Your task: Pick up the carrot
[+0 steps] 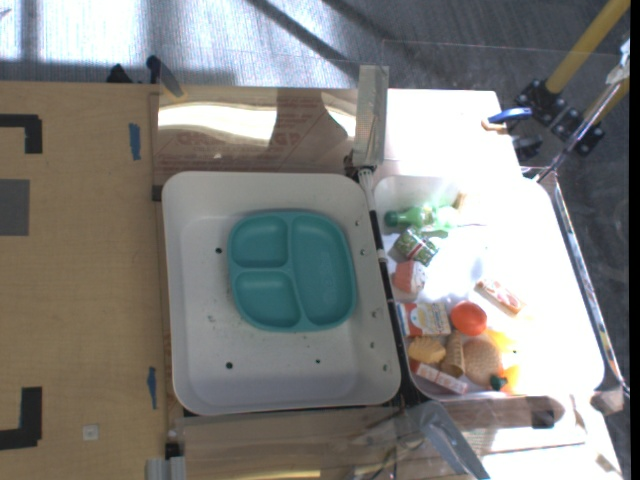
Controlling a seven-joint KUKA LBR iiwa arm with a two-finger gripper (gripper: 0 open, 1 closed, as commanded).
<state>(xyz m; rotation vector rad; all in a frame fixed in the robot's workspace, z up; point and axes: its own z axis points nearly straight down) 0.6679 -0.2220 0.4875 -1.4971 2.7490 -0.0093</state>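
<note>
The right bin (560,268) holds a heap of toy foods. An orange-red tapered piece (403,277), likely the carrot, lies against the bin's left wall, just below a green can (414,247). A second small orange piece (509,375) with a bit of green beside it sits at the front of the heap, partly tucked behind a brown bread-like item (477,357). I cannot tell for certain which of the two is the carrot.
A teal divided plate (292,269) lies in the left bin (190,298). In the right bin are also a green bottle (413,216), a round orange-red fruit (468,318), small packets (499,296) and a clear wrapper. A yellow pole with black clamps (560,113) stands at the upper right.
</note>
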